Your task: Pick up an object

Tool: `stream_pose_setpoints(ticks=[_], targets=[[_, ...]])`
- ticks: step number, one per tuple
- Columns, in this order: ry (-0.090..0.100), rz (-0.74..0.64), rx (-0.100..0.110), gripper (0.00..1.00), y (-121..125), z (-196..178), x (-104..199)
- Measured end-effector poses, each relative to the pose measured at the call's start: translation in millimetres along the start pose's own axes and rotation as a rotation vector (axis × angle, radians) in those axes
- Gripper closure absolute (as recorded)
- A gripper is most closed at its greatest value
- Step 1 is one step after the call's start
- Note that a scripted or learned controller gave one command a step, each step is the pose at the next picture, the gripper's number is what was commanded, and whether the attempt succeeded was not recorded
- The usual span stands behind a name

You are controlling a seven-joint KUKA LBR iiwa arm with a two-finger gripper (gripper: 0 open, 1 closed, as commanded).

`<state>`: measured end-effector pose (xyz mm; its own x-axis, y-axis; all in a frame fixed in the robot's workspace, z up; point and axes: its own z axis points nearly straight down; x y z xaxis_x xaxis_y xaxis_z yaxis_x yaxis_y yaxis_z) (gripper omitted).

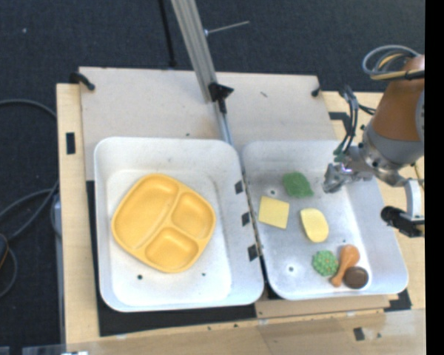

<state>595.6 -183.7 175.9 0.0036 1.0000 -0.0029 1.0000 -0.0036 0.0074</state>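
No legible brand, label or writing anywhere.

Right bin (370, 198): shallow, white, speckled. Contents: dark green leafy lump (297, 184) near the upper middle; pale yellow square slice (274, 213) left of centre; yellow oval piece (314, 225) just right of the slice; small light green broccoli-like piece (325, 262) toward the lower right, touching or just beside an orange drumstick-shaped toy (345, 263) with a dark brown round end (355, 277). All lying flat on the bin floor, none lifted.

Left bin (107, 161): shallow, white. Contents: yellow three-compartment plate (163, 222), tilted in plan.

Gripper (334, 179): over the right bin's upper right part, just right of the leafy lump, nothing visible between the fingers; open or closed cannot be told. Grey arm with orange band (396, 117) entering from the right, cables looped above.

Surroundings: slanted aluminium post (196, 39) rising from the bench's rear, between the bins. Tan bench top (170, 102); dark carpet floor (59, 28); black cables (15, 109) at left.
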Motion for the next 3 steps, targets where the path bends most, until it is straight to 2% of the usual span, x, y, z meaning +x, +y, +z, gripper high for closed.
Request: stream_pose_setpoints(ticks=[2, 3], targets=[[0.0, -0.006, 0.0, 1.0, 0.0, -119.4, -1.3], [0.003, -0.01, 0.007, 1.0, 11.6, -101.9, 50.0]])
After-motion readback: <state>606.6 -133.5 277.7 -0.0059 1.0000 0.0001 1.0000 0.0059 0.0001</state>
